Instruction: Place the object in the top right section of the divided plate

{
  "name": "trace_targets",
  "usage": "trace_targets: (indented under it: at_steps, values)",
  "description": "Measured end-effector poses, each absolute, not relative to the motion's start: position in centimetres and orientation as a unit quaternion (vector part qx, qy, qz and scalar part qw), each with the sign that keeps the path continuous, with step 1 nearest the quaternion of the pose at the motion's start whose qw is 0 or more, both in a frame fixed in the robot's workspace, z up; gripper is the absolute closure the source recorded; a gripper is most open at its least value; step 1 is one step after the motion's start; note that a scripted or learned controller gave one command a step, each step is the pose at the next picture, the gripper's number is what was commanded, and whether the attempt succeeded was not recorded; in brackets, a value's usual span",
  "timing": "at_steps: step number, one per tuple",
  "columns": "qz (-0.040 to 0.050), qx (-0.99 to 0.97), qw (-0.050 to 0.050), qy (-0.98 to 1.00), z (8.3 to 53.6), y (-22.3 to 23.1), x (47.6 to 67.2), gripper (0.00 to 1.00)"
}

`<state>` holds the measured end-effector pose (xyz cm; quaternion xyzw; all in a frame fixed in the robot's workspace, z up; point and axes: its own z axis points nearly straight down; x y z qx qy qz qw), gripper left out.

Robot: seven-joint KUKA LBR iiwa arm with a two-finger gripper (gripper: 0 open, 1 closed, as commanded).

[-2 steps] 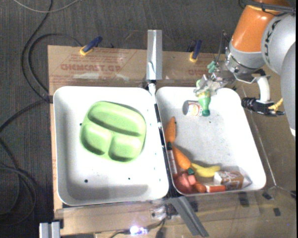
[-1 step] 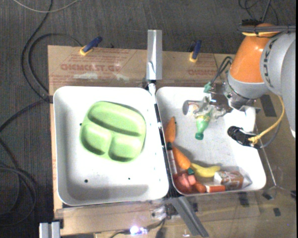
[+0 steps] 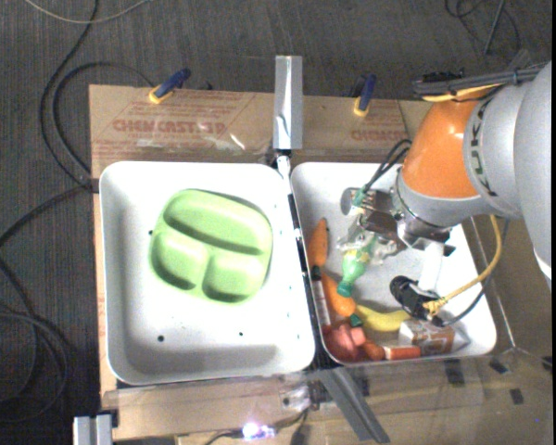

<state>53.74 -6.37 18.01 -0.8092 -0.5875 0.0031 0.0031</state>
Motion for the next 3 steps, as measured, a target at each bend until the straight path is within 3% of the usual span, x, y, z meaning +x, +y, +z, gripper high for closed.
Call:
trace_targets:
  at_steps: [1, 2, 3]
  values:
    - [0.0030, -0.812, 0.002, -0.583, 18.1, 1.6, 56.2, 1.00]
    - [0.0041, -0.768, 0.000, -0.640, 18.0, 5.1, 64.9, 1.00]
    - [0.0042, -0.798, 0.001, -0.602, 18.1, 3.2, 56.6, 1.00]
